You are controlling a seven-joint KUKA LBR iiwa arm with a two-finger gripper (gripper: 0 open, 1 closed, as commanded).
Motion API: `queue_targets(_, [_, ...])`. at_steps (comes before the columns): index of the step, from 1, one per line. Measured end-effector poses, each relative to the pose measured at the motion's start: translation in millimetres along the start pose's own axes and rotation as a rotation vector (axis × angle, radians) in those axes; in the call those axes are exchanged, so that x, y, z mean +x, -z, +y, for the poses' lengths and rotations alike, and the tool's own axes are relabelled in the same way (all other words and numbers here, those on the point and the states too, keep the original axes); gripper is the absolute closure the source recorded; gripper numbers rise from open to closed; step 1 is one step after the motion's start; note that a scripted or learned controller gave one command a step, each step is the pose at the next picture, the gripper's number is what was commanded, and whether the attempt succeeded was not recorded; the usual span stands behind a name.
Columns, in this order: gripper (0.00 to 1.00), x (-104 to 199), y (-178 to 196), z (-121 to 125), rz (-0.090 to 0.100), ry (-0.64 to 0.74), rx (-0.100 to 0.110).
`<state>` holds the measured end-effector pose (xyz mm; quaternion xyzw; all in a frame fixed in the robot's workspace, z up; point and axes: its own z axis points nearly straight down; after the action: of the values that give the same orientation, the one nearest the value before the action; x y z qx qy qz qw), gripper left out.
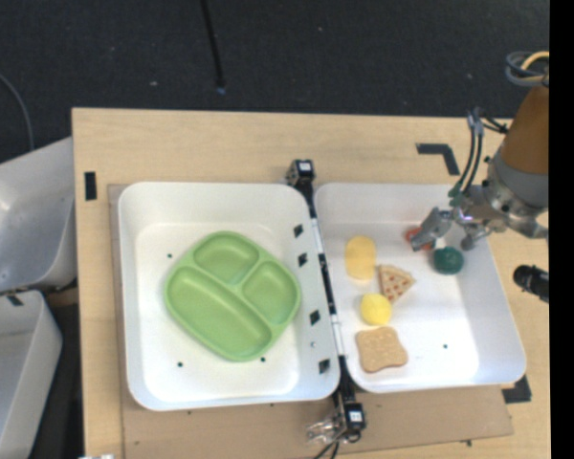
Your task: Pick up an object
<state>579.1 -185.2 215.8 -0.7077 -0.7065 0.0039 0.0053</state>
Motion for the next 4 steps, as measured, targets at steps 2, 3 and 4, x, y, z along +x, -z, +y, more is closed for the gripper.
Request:
queue_targets(2, [0.0,-5.8,-35.7,-0.8,-0.003,0.001,-0.011])
queue_targets(3, [0.0,-12.9,-79.4,0.1,-0.004,0.0,-0.011])
queue_targets(4, [0.0,-13.0,-112.8,2.8,-0.001,-0.001,-0.017])
